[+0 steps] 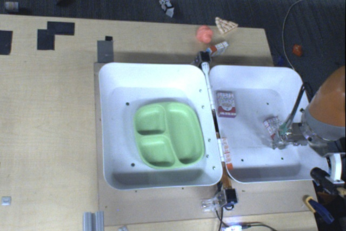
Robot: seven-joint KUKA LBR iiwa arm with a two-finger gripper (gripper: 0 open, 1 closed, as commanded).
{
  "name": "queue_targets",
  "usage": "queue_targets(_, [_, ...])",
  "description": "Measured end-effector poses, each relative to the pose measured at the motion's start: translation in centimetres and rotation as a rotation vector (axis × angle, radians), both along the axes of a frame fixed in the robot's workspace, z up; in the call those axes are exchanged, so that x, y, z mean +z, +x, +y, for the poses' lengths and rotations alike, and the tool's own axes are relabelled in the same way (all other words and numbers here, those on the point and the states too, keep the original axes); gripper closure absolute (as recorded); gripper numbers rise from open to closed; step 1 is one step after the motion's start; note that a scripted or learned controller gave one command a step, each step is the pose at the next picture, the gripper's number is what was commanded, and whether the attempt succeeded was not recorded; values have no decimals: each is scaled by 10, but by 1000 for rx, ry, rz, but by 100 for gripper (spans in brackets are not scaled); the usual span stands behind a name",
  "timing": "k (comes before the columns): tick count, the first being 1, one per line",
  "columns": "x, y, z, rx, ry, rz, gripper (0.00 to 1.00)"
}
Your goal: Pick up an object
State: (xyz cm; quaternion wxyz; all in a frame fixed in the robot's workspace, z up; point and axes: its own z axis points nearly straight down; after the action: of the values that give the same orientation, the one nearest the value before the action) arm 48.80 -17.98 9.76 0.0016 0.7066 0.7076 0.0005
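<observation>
In the right bin (254, 170), a small red and white packet (226, 104) lies flat near the left wall. Toward the right side of that bin is a small clear, crinkled object (270, 126). My gripper (279, 138) is low in this bin, right beside and partly over the clear object. I cannot make out whether the object is in the gripper's grasp. The left bin (116, 116) holds a green divided plate (168, 134) lying flat in its middle.
The grey arm with its orange band (330, 100) reaches in over the right bin's right wall. A pink ball (204, 34), a wedge-shaped toy (225, 25) and a small tube (217, 48) lie on the bench behind the bins. A cable (303, 2) runs across the floor.
</observation>
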Motion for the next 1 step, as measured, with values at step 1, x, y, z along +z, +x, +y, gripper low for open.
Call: queue_targets(1, [0,0,1,0,1,0,0])
